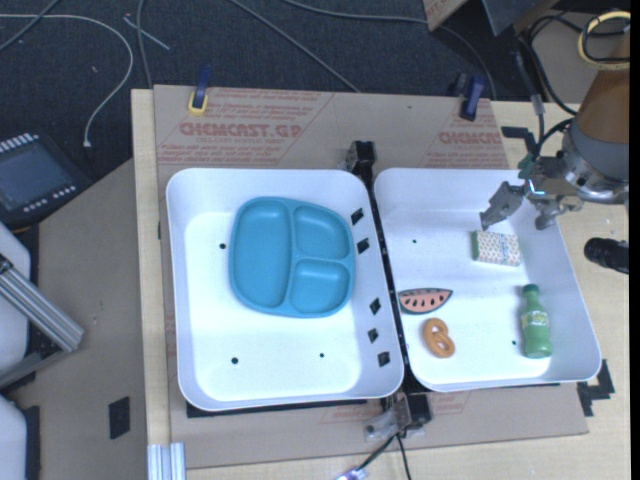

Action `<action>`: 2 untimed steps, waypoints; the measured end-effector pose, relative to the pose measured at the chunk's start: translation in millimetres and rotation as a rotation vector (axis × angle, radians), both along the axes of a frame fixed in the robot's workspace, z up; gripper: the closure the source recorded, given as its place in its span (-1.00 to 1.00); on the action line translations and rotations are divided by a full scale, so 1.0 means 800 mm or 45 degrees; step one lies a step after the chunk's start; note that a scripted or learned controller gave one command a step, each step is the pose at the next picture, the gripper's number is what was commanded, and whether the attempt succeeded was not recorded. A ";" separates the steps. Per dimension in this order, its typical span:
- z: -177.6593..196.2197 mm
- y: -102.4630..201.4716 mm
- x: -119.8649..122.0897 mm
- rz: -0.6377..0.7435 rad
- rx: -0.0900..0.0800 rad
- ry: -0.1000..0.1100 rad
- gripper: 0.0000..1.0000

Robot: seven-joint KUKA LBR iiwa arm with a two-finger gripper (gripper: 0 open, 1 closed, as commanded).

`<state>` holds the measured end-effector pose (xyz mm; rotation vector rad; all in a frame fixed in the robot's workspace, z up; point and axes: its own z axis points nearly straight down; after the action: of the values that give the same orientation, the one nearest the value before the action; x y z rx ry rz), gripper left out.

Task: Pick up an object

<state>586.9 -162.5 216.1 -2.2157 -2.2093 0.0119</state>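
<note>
The gripper (522, 206) hangs over the right bin (440, 200), near that bin's 2 o'clock corner. Its two fingers (498, 208) are spread apart with nothing between them, so the gripper is open and empty. The arm (606, 128) comes in from 3 o'clock, its orange band sitting above the grey wrist.

Just below the gripper, toward 6 o'clock, a small patterned sponge (498, 248) lies flat on the bin floor. It is close under the fingertips, but whether they touch it cannot be told. The bottle (535, 320), green with a yellow label, lies on its side near the bin's 4 o'clock edge, cap pointing to 12 o'clock. The melon slice (425, 299) rests at the bin's 8 o'clock area, rind curved downward. The pretzel (438, 337) sits just beside it at 6 o'clock, apart from it by a narrow gap. Both lie well apart from the bottle.

The left bin (196, 268) holds a blue tray (292, 256) with three compartments, one long one on the 9 o'clock side and two smaller ones on the 3 o'clock side. The tray sits toward the bin's 12 o'clock half.

Both bins rest on a board (260, 118) with red lettering, fixed by a clamp (200, 92) at 11 o'clock and another at 1 o'clock.
</note>
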 end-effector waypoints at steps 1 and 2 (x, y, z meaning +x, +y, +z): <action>0.009 0.000 0.004 0.004 -0.003 -0.017 -1.00; -0.050 -0.010 -0.001 0.003 -0.002 -0.010 -1.00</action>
<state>585.8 -170.1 176.2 -2.2183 -2.2166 0.0046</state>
